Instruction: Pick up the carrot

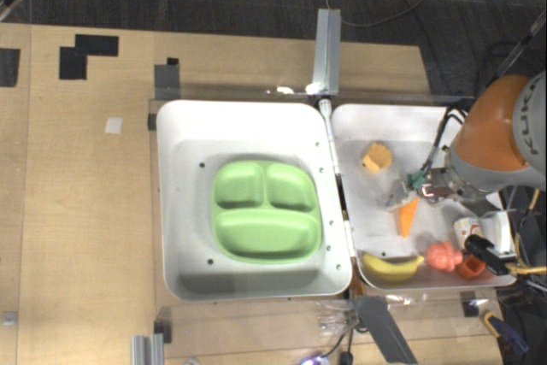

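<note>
Banana (pixel 391 266) lies nearest, at right bin's (pixel 359 132) near edge. Carrot (pixel 408 216) sits mid-bin; gripper (pixel 419 188) hovers touching its far tip, grasp state impossible to tell. Likely approach step; next needs descent and closing around carrot.

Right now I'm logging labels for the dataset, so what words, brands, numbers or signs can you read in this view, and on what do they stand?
No text can be read.
Green divided plate in the left bin: plain, no print.
Carrot, banana and yellow chunk in the right bin: no labels.
White item near the gripper: any marking is too small and blurred to read.
</note>
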Controlling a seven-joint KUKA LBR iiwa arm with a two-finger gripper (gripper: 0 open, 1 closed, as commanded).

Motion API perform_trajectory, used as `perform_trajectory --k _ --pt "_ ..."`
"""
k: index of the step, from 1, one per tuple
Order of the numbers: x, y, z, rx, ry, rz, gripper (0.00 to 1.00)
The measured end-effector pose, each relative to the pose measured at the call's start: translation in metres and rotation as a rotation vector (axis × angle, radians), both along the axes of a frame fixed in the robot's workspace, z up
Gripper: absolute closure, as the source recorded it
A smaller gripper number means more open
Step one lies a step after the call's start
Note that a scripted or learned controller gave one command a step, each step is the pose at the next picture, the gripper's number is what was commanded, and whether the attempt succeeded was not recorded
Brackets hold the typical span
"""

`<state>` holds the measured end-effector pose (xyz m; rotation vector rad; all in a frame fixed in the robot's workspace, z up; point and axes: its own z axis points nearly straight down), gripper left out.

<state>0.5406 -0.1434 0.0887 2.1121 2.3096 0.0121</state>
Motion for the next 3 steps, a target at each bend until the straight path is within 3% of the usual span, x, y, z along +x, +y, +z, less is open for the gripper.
perform_trajectory --k 1,2,3 --pt "0.003 0.001 0.009 0.001 -0.004 0.002 1.00" --pt "0.060 0.057 0.091 0.003 0.012 -0.051 1.00" --pt "0.130 0.016 0.166 -0.002 0.009 0.327 1.00"
